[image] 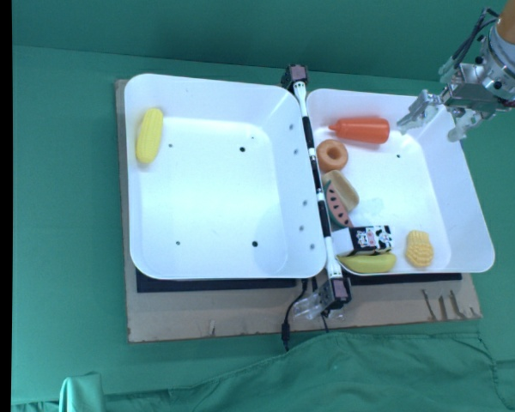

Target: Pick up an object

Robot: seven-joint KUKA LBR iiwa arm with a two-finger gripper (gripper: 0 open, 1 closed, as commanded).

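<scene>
My gripper (436, 120) hangs open above the far right corner of the right bin (451, 187), with nothing between its fingers. In that bin lie an orange carrot-like piece (360, 129), a donut (331, 154), a watermelon slice (339, 198), a small black-and-white carton (372, 239), a banana (367, 263) and a short yellow corn piece (419, 249). A yellow corn cob (149, 135) lies in the far left corner of the left bin (215, 230). The carrot piece is the nearest object to the gripper, to its left.
Both bins rest on a brown cardboard sheet (240, 320) over green cloth. A black-and-white hinge bar (313, 170) runs between the bins, with a clamp (326, 297) at its near end. The arm's wrist (506, 50) enters from the top right.
</scene>
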